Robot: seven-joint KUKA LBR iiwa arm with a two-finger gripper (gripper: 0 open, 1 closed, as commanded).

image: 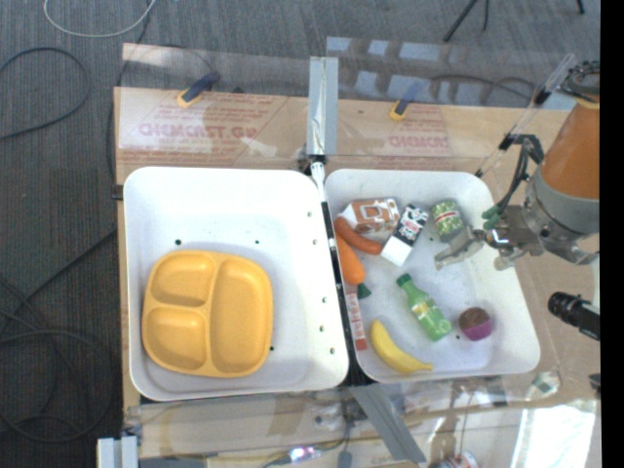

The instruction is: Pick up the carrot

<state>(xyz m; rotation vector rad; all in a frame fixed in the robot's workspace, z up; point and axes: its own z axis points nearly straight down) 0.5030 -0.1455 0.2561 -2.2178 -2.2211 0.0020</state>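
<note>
White bins, cardboard bench, grey carpet

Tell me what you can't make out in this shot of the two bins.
- Claw: small and dark in the camera view, so open or shut is unclear.
- Carrot: lies against the right bin's left wall; its lower end merges with the rim.
- Carton and can: labels too small to read.
- Arm: cut off by the right edge.
</note>
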